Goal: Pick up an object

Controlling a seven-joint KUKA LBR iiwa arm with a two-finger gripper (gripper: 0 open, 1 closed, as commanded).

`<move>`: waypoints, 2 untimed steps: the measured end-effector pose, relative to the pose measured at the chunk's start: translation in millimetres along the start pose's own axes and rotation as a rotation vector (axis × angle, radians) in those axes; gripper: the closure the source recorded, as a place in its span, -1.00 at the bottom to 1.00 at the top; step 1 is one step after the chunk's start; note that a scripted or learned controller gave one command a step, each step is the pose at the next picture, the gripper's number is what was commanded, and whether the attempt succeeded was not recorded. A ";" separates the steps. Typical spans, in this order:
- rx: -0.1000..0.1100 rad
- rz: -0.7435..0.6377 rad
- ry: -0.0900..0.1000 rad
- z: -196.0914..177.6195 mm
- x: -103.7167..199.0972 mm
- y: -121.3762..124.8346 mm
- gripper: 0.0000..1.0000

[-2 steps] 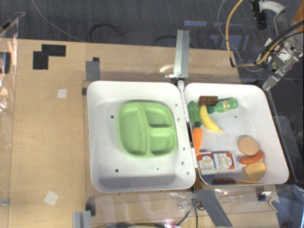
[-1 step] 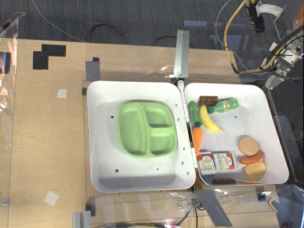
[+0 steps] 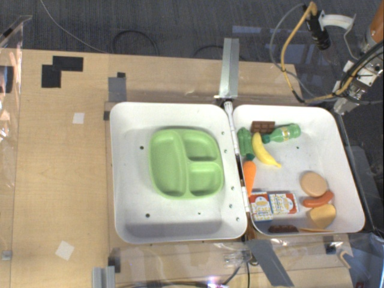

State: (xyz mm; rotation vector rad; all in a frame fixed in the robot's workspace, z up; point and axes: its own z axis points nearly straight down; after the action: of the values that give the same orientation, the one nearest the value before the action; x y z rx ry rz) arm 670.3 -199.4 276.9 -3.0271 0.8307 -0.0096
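Across the wooden bench (image 3: 66, 179) sit two shallow white bins side by side, and from my remote seat I judge the pick has not yet begun: nothing is lifted, and every object lies at rest. At the upper right corner I see only cables and part of the arm's wrist hardware (image 3: 360, 80), well apart from the objects; I cannot tell the state of its pincer.

The left white bin (image 3: 129, 221) holds a pale green plastic tray with three compartments (image 3: 185, 162), lying flat near the middle. The right white bin (image 3: 342, 155) holds the small things I could pick. Against its left wall lie a green vegetable-shaped toy (image 3: 245, 143), a yellow toy banana (image 3: 264, 152) and an orange toy carrot (image 3: 249, 176), crowded close together. A green plastic bottle (image 3: 283, 133) lies on its side just beside the banana, with a small brown block (image 3: 262, 126) near it. Along the front lies a red and white printed carton (image 3: 273, 204). At the right front sit a tan round bread-like toy (image 3: 314, 183), a red sausage-shaped toy (image 3: 317, 199) and an orange-yellow wedge (image 3: 323, 215), touching or nearly so.

My next move, as I judge it, calls for bringing the arm over the right bin and choosing a piece with free space around it (the carton looks the least crowded).

Beyond the bench lies dark grey carpet (image 3: 150, 11), crossed by a thin cable.
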 end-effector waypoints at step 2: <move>-0.001 -0.340 0.000 -16.6 1.8 3.1 1.00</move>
State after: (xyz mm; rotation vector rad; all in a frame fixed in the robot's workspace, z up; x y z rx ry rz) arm 670.2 -203.1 293.5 -3.1261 0.3063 -0.0089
